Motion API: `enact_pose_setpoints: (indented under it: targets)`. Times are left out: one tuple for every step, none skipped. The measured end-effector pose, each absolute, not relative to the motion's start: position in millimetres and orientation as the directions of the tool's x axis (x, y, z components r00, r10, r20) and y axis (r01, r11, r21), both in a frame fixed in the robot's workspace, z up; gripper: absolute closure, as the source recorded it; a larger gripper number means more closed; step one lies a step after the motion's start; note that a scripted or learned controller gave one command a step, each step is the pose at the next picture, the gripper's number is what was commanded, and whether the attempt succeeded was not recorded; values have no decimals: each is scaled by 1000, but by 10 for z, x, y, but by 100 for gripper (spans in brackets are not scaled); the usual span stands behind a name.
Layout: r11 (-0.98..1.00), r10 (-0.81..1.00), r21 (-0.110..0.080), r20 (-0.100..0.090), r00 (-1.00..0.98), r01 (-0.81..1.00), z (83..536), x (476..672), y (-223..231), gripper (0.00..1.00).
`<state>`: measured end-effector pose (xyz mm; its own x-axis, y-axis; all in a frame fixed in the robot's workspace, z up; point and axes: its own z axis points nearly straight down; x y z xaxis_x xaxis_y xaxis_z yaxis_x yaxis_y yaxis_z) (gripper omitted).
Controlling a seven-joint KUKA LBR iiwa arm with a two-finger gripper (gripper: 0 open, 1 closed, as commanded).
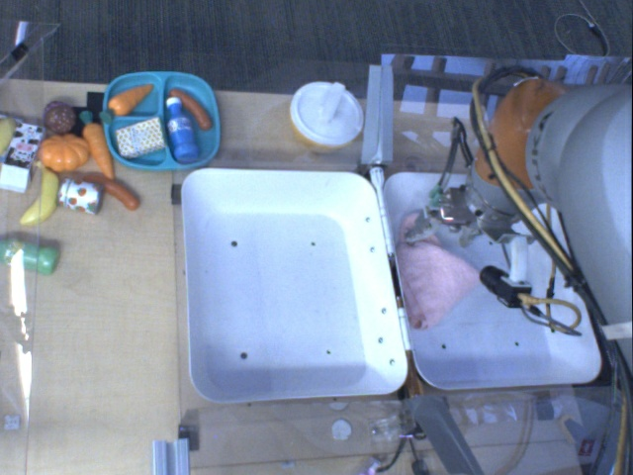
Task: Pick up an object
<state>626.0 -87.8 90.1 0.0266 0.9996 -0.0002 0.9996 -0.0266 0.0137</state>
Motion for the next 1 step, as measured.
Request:
enact_pose_setpoints:
  targets:
    - [-21, 1000, 9, -1, 21, 1000, 890, 6716, -896, 0]
